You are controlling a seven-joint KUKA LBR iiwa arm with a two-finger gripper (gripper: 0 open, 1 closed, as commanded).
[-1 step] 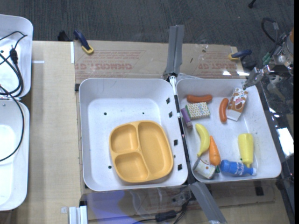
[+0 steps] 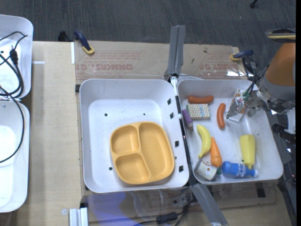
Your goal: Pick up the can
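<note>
gripper [image 2: 236,111]: down in the right bin [image 2: 272,140], near its far right side. i cannot tell if it is open or closed, and i see nothing held in it.
arm [image 2: 283,67]: grey with an orange band, comes in from the right over the bin's edge.
red sausage [image 2: 221,116]: just left of the gripper, lying up and down.
other sausage [image 2: 201,99]: near the far wall, lying sideways.
sponge block [image 2: 198,111]: under that sausage, with a purple thing [image 2: 187,118] on its left.
yellow bottle [image 2: 248,149]: nearer the front than the gripper, apart from it.
banana [image 2: 203,140]: in the middle of the bin, next to the carrot [image 2: 215,153].
can [image 2: 206,170]: small, white and dark, in the front left corner of the right bin, touching the carrot's low end, well apart from the gripper.
blue bottle [image 2: 237,169]: lying just right of the can.
left bin [image 2: 94,126]: holds a yellow tray [image 2: 140,152] with three parts.
</note>
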